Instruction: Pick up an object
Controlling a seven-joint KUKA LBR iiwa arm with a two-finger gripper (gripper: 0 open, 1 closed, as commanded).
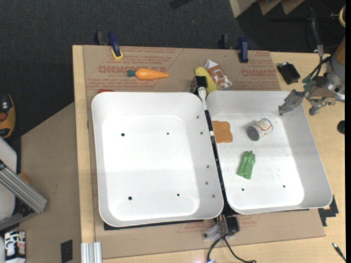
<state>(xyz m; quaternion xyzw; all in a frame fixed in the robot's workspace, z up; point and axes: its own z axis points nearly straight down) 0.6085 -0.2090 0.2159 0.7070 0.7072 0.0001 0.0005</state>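
Bright even overhead light, soft shadows, sharp

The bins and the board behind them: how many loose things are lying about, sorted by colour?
Orange: 2, the carrot on the board and the flat orange piece in the right bin
Green: 1, the green object
Grey and white: 1, the small can
Yellow: 1, the yellow thing
Red and white: 1, the packet
Total: 6
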